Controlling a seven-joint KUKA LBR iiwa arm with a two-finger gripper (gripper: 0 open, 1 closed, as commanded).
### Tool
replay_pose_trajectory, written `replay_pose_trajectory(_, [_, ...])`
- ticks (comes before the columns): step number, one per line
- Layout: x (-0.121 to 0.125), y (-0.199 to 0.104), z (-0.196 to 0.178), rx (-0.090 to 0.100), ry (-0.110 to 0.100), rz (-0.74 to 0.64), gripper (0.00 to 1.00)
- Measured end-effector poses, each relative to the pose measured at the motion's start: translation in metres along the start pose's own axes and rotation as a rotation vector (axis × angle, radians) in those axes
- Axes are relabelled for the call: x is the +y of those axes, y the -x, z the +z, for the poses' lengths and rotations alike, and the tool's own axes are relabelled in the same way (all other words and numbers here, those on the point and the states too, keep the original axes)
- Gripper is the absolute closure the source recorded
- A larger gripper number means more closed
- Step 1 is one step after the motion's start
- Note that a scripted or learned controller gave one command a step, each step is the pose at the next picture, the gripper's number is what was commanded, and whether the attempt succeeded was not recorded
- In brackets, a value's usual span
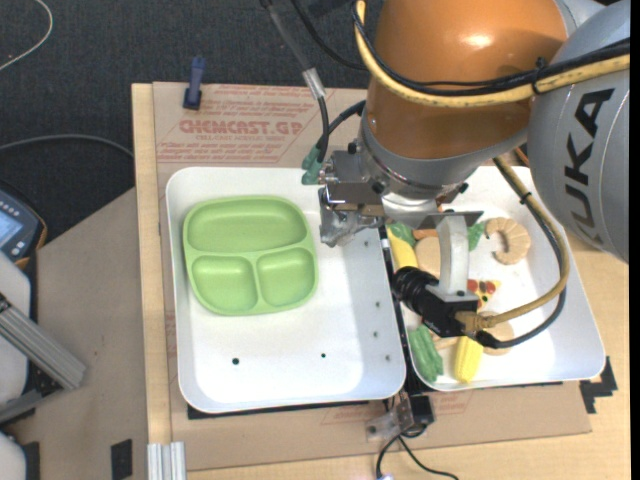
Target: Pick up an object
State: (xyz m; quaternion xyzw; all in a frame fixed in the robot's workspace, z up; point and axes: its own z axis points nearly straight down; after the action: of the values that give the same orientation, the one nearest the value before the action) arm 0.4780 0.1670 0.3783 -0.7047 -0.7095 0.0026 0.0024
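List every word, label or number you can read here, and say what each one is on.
"CHEMCAST GP": red print on the brown sheet behind the left bin; the smaller red lines around it are too blurred to read.
"UKA": large black letters, cut off, on the grey arm.
The other items show no legible text.

A green three-compartment plastic tray (250,254) lies in the left white shallow bin (290,368), toward its far side. Small toy food pieces (455,353) lie in the right white shallow bin (570,353), just beside it.
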Motion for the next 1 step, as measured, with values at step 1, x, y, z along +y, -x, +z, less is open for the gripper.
replay_pose_trajectory(1, [-0.0002,0.06,0.1117,-0.005,-0.006,0.014,1.0])
